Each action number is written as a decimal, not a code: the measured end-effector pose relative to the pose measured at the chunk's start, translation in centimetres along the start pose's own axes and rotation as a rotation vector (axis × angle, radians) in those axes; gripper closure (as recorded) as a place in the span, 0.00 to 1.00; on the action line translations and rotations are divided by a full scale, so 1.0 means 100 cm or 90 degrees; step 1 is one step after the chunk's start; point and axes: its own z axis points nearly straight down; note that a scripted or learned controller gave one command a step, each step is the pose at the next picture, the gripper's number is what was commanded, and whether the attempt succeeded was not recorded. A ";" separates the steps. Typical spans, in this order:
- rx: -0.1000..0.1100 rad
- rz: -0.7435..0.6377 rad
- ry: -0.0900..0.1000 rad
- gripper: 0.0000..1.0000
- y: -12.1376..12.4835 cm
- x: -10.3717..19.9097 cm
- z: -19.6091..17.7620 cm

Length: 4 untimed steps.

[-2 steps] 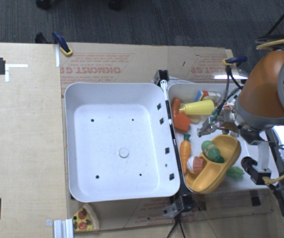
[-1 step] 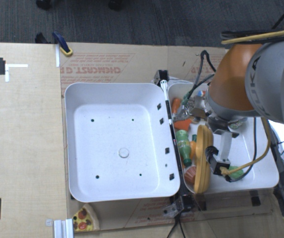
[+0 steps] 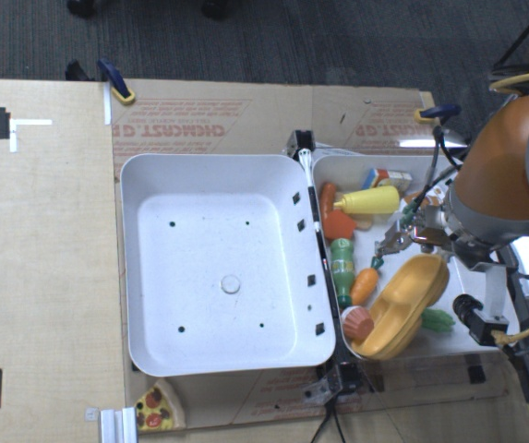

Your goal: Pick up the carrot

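The carrot (image 3: 364, 286) is a short orange piece lying in the right bin (image 3: 491, 338), between a green bottle (image 3: 341, 266) and a yellow bowl (image 3: 404, 305). My gripper (image 3: 389, 247) hangs over the right bin, just above and to the right of the carrot and pointing down-left towards it. Nothing shows in its grasp. The grey arm with its orange band (image 3: 509, 160) comes in from the right and hides the bin's far right part.
The right bin also holds a yellow mustard bottle (image 3: 371, 200), an orange-red item (image 3: 330, 203), a pink-red piece (image 3: 356, 322) and a green item (image 3: 438, 319). The left bin (image 3: 153, 340) adjoins it. A pizza-slice toy (image 3: 156, 408) lies on the cardboard in front.
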 end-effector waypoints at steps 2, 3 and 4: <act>0.040 0.243 0.004 0.00 0.013 -0.017 0.115; 0.041 0.574 -0.008 0.00 0.063 -0.006 0.118; 0.040 0.755 -0.015 0.00 0.063 -0.010 0.118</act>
